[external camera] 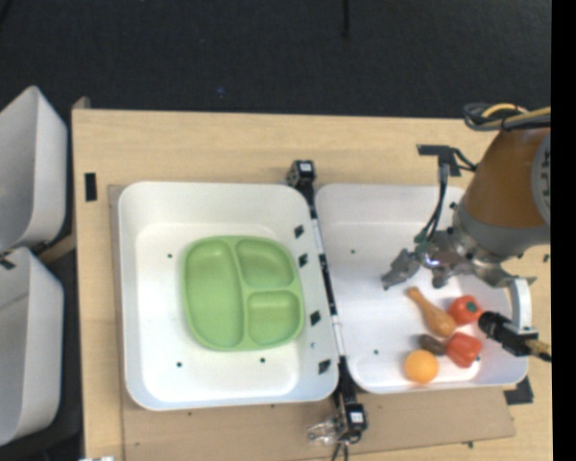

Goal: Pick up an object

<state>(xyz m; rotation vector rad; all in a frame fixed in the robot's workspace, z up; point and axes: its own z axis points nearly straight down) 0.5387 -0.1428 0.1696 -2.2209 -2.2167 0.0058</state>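
Several small toy foods lie in the right bin's [365,229] near right corner: a tan drumstick-shaped piece [430,311], a red tomato with a green top [464,308], a red pepper [464,350], an orange ball [421,366] and a small dark brown piece [432,342]. My gripper [419,273] hangs over the right bin just behind the narrow end of the tan piece. Its grey fingers [396,273] are spread open, with nothing between them. The arm's orange band [504,176] rises to the right.
The left bin [139,257] holds a green divided plate [242,291]. A ridge with black clips [319,277] separates the two bins. Cables [442,176] hang by the wrist. White containers [19,171] stand off the bench at the left.
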